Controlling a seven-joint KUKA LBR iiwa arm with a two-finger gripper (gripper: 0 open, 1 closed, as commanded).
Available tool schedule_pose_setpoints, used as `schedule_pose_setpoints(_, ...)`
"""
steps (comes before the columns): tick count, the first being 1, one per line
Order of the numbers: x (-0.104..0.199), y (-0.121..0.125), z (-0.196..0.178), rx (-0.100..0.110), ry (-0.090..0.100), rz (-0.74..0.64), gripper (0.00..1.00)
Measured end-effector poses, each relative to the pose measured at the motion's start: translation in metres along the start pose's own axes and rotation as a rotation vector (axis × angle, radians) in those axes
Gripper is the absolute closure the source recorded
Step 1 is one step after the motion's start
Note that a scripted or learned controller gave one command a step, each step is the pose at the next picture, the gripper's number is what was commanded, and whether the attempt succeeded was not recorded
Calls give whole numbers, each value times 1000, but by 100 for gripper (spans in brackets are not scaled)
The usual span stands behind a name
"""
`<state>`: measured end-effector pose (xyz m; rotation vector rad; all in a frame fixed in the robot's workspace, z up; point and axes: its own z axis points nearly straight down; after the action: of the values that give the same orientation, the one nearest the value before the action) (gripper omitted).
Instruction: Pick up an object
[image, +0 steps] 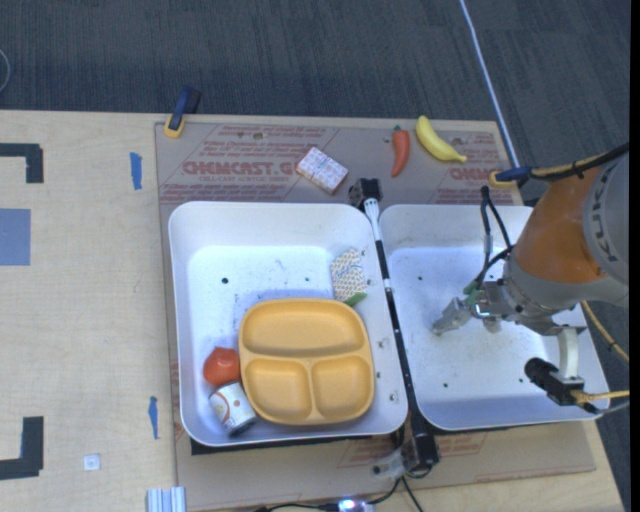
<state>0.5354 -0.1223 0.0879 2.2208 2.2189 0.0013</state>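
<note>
My gripper (447, 319) hangs low over the middle of the right bin (470, 385), pointing left, with nothing visibly in it. The left bin (200, 260) holds a yellow divided plate (305, 360). A red-orange round object (220, 366) and a small white and orange can (232, 408) lie at the plate's left. A pale patterned item (347, 272) lies by the bin's right wall, above the plate.
Beyond the bins on the board lie a banana (438, 140), a red chili pepper (400, 152) and a small patterned block (321, 169). A blue clamp (180, 112) grips the board's far left corner. The arm's orange band (560, 235) overhangs the right bin's right side.
</note>
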Motion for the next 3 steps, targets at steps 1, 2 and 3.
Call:
schedule_pose_setpoints(1,22,50,2,-1,1,-2,0)
schedule_pose_setpoints(2,-29,124,3,0,0,-2,0)
schedule_pose_setpoints(3,-7,106,3,3,1,-2,0)
